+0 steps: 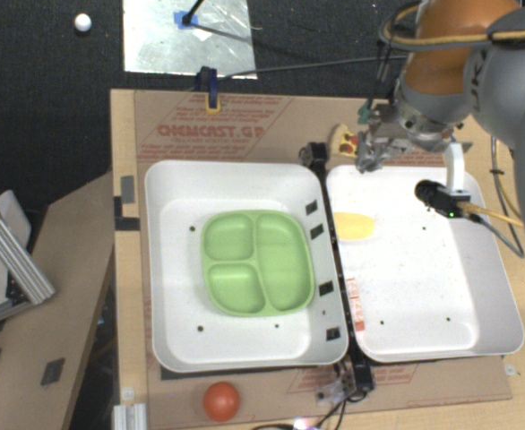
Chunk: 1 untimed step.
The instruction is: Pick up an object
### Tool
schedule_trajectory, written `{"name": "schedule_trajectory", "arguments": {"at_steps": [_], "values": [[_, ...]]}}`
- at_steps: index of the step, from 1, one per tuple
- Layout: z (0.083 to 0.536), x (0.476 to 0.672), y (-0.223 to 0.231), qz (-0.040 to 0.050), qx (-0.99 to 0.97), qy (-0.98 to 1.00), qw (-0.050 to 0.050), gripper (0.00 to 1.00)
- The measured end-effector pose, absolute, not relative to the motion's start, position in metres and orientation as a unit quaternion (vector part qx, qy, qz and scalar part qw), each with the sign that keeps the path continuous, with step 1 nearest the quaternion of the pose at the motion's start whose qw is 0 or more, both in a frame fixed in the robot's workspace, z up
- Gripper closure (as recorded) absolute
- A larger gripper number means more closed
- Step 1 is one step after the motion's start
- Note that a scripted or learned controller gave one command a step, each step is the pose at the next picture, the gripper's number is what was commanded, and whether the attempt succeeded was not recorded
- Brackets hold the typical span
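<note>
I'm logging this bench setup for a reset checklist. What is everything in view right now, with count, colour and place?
Bins: two, white, side by side on the bench.
Divided tray: one, light green, lying in the left bin.
Flat yellow object: one, yellow, in the right bin near its left wall.
Ball: one, orange-red, on the board in front of the left bin.
Small ball: one, white, top left on the dark floor.
Clamp: one, blue and yellow, at the board's far edge.
Arm: one, grey with orange band, reaching from the right.
Gripper: one, above the right bin's far edge.
</note>
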<state>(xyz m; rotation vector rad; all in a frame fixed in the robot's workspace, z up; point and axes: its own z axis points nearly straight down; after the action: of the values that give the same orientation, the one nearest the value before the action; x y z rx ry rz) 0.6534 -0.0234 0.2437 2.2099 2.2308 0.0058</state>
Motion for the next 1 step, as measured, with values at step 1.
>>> {"name": "schedule_trajectory", "arguments": {"at_steps": [1], "values": [[0.2346, 0.6594, 0.0387, 0.0016, 0.703, 0.711, 0.0, 1.0]]}}
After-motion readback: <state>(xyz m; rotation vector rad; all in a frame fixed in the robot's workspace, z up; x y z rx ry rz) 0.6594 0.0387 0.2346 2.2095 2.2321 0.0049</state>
